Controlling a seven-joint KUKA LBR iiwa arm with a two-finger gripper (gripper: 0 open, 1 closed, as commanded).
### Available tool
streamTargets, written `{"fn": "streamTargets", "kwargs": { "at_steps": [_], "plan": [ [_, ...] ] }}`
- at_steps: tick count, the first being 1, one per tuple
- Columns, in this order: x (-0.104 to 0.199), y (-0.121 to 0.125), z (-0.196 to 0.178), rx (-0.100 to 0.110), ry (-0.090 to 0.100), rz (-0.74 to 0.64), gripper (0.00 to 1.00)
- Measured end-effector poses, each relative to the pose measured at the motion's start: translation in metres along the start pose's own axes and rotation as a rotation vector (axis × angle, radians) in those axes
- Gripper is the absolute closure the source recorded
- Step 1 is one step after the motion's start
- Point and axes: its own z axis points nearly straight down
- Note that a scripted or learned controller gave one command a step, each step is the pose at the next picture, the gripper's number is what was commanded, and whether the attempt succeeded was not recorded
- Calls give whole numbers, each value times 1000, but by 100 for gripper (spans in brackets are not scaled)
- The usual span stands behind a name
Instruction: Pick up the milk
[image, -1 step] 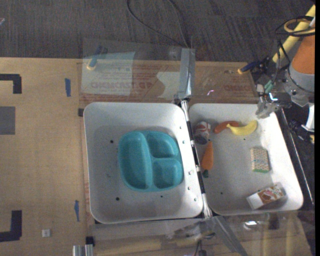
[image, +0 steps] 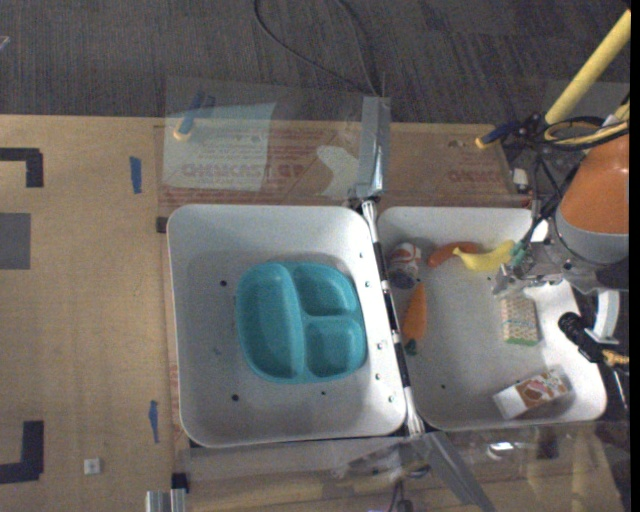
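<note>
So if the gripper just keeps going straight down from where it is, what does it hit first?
Probably the waffle. The gripper hangs over the right bin, just beyond the waffle's far end and beside the banana, so it may meet bare bin floor instead. Depth is unclear from this slant. The milk lies nearer the front.

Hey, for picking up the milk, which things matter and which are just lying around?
Belongs to the job:
milk carton
pincer
right bin

Just lying about:
teal divided plate
carrot
banana
small round can
checkered packet

Tray (image: 300, 322) in left bin (image: 200, 240); milk (image: 534, 393) right bin (image: 455, 400).
</note>
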Motion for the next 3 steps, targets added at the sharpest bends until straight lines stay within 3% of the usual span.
{"fn": "streamTargets", "kwargs": {
  "at_steps": [1, 2, 3],
  "plan": [
    [-31, -48, -74, -5, -3, -115, 0],
    [-30, -75, 14, -22, -10, -60, 0],
    [4, -51, 12, -12, -6, 23, 0]
  ]
}}
